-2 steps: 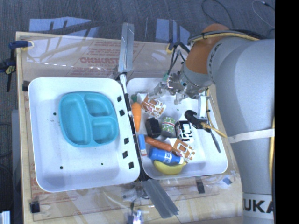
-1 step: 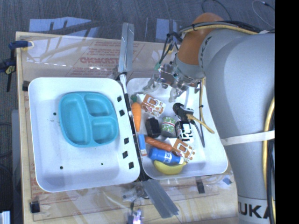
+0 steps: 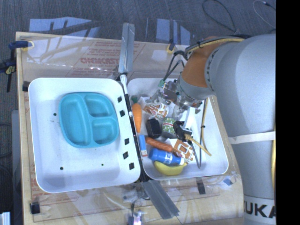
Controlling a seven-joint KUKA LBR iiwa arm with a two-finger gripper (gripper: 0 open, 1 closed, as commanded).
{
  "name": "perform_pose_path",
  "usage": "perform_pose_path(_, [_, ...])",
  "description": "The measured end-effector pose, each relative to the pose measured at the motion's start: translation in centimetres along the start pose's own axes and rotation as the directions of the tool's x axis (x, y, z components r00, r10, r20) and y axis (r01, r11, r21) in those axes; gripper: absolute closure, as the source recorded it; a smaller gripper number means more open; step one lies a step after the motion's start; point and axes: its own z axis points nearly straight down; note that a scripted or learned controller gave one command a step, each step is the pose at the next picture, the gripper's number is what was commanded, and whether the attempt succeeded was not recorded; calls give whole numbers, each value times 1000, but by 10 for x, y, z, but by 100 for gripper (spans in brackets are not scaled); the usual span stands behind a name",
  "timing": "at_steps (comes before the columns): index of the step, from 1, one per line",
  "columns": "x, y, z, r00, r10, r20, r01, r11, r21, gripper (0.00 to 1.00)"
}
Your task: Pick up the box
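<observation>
— Where's the box [image 3: 183, 149] sitting?
— Right bin [image 3: 216, 139], near the front, touching the banana [image 3: 169, 168] — the gripper [image 3: 169, 96] is hanging over the clutter, jaws' state I can't tell.

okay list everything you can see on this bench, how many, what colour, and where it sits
bins: two, white, side by side on the bench
divided tray: one, light blue, in the left bin
carrots: two, orange, right bin, near the divider
patterned packs: two, orange and white, right bin
black item: one, right bin centre
banana: one, yellow, right bin's near edge
arm: one, grey with orange band, from the right
tool: one, over the right bin's far side
</observation>
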Motion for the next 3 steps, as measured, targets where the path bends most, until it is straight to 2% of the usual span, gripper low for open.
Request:
perform_pose_path(1, [-2, 3, -14, 1000, -1, 2, 1, 1000, -6, 100])
perform_pose_path(2, [-2, 1, -12, 1000, -2, 4, 2, 1000, -2, 0])
perform_pose_path(3, [-9, -6, -1, 998, 63, -1, -63, 998, -2, 0])
